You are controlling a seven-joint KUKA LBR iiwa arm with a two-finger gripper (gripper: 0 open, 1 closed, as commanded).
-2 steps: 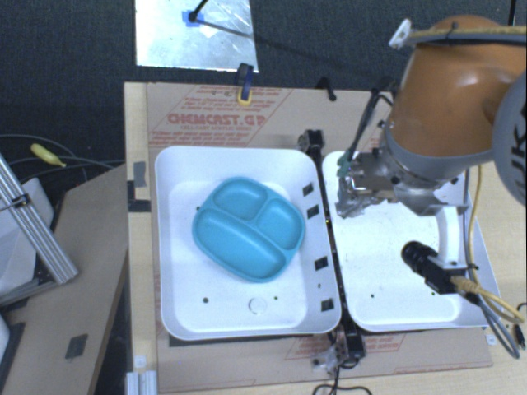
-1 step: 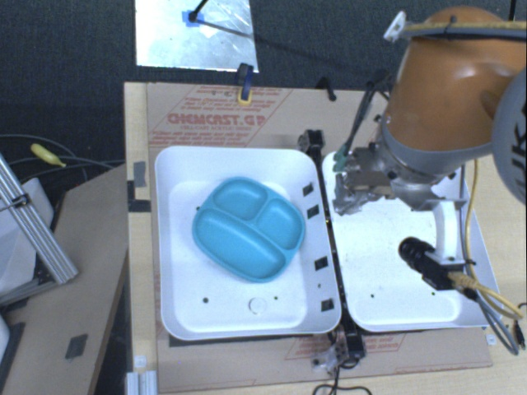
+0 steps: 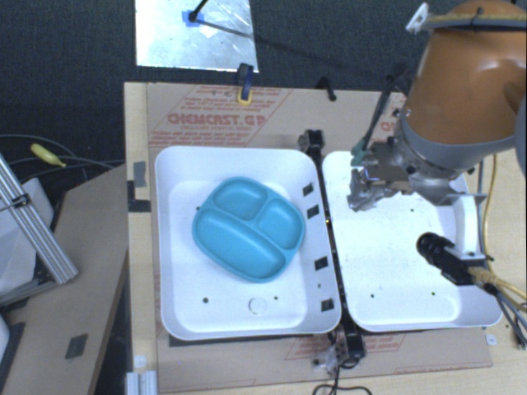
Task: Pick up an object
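The arm [image 3: 468, 81] reaches in from 3 o'clock, and its gripper [image 3: 361, 196] hangs over the right bin [image 3: 395, 270], toward that bin's 10 o'clock corner and just beside the divider between the bins. Nothing is visibly held. The wrist's bulk and the slanted view hide the tip, so I cannot tell whether the claw is open or closed.

The one loose thing I can make out is the blue divided plate [image 3: 247, 229]. It lies flat near the middle of the left bin [image 3: 175, 245], at roughly 8 o'clock from the gripper, and the two are apart.

This looks like the approach step, with no grasp made yet. The next move likely calls for crossing the divider toward 9 o'clock, then descending on the plate's raised rim, since its broad flat face offers little to pinch.
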